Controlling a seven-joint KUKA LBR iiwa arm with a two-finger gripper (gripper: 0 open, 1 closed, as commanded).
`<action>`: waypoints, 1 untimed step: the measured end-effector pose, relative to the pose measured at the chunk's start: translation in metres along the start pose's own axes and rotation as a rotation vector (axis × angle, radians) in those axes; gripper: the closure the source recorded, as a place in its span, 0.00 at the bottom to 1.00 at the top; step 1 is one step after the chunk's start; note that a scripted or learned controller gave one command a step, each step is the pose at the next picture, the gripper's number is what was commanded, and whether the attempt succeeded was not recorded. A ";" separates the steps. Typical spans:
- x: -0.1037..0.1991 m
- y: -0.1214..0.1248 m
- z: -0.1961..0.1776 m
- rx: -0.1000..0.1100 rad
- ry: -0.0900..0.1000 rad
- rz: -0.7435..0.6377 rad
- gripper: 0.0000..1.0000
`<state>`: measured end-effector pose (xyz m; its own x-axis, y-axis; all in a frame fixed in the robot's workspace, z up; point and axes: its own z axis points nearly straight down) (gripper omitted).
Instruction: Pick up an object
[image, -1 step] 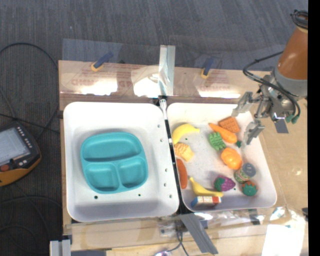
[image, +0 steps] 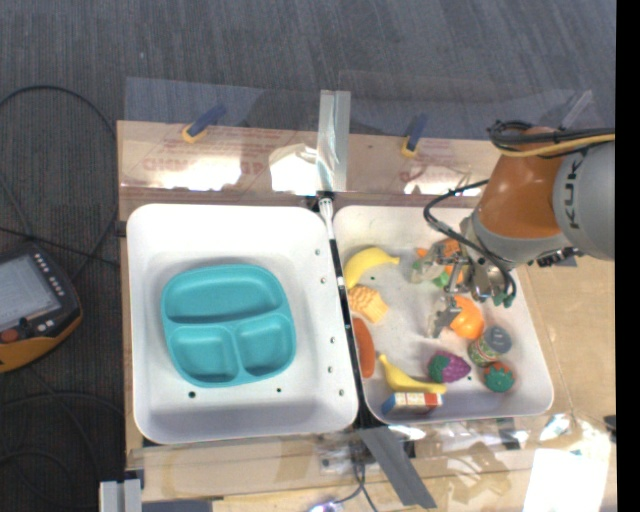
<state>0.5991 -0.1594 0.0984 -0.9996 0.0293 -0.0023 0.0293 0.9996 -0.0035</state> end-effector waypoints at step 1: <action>0.080 -0.040 0.007 0.002 -0.012 -0.023 0.00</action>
<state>0.5182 -0.1974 0.0917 -0.9999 0.0064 -0.0147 0.0065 1.0000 -0.0053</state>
